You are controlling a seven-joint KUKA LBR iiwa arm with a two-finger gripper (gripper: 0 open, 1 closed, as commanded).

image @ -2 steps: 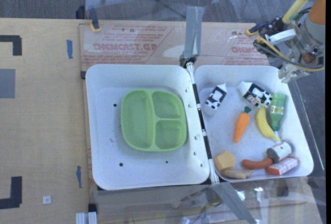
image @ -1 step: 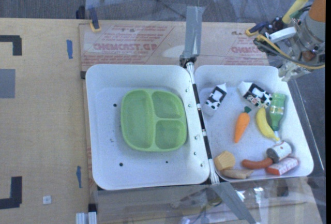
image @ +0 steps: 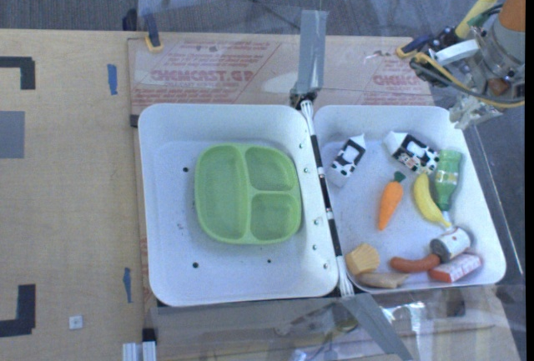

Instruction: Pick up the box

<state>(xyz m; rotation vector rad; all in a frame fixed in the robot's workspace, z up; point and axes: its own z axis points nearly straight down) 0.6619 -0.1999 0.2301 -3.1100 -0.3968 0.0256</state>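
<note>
Two shallow white bins sit side by side on the bench. The left bin (image: 167,268) has bare floor all round one green three-compartment plastic plate (image: 248,193). The right bin (image: 492,222) is busy. Two black-and-white cow-patterned cartons: one (image: 346,160) hard by the dividing wall, one (image: 415,154) near the far rim. The small red-and-white box (image: 456,268) lies low against the near right corner, touching a white cylinder with a dark end (image: 450,244). A red sausage (image: 413,263) lies just left of them. One orange carrot (image: 389,203) mid-bin, one yellow banana (image: 429,202), one green packet (image: 446,176) beside it, and a tan wedge (image: 362,258) by the near wall. The gripper (image: 470,111) hangs over the far right corner, outside the rim; whether its fingers are apart, I cannot tell.
</note>
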